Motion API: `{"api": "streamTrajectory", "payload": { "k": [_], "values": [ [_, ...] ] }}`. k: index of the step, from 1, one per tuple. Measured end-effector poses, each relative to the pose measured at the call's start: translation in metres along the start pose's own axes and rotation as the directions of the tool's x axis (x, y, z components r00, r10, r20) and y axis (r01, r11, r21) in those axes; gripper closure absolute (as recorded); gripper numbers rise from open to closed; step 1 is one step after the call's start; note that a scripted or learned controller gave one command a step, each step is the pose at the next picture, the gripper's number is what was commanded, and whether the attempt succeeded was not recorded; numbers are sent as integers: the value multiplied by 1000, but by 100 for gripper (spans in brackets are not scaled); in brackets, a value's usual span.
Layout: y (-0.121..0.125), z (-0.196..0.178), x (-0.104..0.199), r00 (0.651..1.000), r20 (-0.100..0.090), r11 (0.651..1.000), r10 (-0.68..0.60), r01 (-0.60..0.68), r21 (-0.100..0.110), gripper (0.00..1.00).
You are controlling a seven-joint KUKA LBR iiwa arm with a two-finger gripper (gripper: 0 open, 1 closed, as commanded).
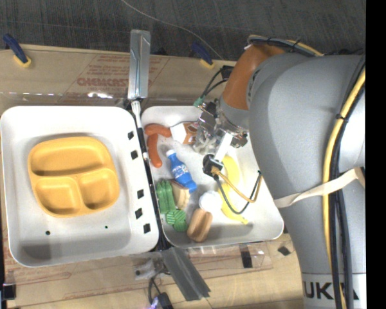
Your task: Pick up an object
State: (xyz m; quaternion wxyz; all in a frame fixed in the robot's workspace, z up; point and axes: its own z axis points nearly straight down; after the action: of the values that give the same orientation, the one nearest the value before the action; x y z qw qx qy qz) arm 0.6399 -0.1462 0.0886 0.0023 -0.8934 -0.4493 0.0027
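The right bin (265,221) holds several toy items: a red-orange sausage (154,140), a blue bottle (180,170), a green ridged piece (166,201), a tan bread roll (199,224), a white round piece (208,201) and a yellow banana (232,187). My gripper (209,134) hangs low over the bin's back middle, just right of the sausage and above the blue bottle. A small orange-brown thing (190,134) lies at its left side. The wrist and cables hide the fingertips.
The left bin (16,192) holds a yellow divided tray (74,174). A metal divider bar (138,63) stands between the bins at the back. The grey arm (309,140) covers the right bin's right side. Black cables (235,195) loop over the banana.
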Motion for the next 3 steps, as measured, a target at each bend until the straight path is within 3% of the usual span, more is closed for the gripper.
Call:
{"api": "streamTrajectory", "payload": {
  "k": [1,2,3],
  "values": [
    [-42,1,29,1000,-1,1000,-13,13,0,100],
    [-58,-102,31,940,-4,940,340,-340,-5,100],
    [-125,-98,55,794,2,794,608,-608,1,100]
  ]
}}
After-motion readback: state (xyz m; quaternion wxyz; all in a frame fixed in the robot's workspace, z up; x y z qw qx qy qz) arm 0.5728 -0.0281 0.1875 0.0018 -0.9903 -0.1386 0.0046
